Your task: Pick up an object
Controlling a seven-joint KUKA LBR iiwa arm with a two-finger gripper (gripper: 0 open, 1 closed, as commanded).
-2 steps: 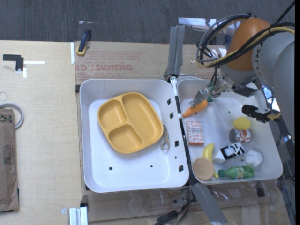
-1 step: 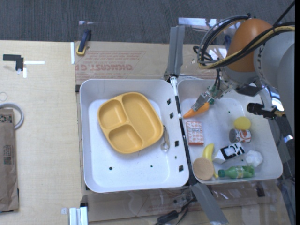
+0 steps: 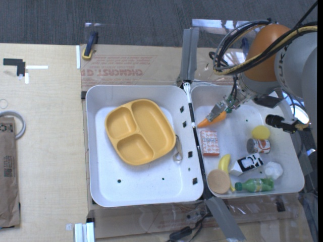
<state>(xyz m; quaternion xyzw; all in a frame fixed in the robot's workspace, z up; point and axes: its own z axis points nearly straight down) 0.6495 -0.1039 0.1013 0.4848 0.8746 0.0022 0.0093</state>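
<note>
My gripper (image 3: 225, 108) hangs over the upper left part of the right bin (image 3: 242, 193), below the orange wrist band. An orange toy carrot (image 3: 212, 118) slants down to the left from its fingertips, and the carrot's thick end sits between the fingers, which are shut on it. The carrot's thin tip points at the wall between the two bins. Other loose objects lie lower in the same bin: a pink box (image 3: 209, 142), a yellow lemon (image 3: 261, 132), a small can (image 3: 258, 146), a banana (image 3: 224, 162) and a green bottle (image 3: 255, 185).
The left bin (image 3: 101, 185) holds a yellow divided plate (image 3: 140, 131) and a small metal piece (image 3: 177, 153) at its right wall. A tan disc (image 3: 219, 181), a black-and-white item (image 3: 250, 162) and a white crumpled thing (image 3: 274, 170) crowd the right bin's front. Cables loop above the arm.
</note>
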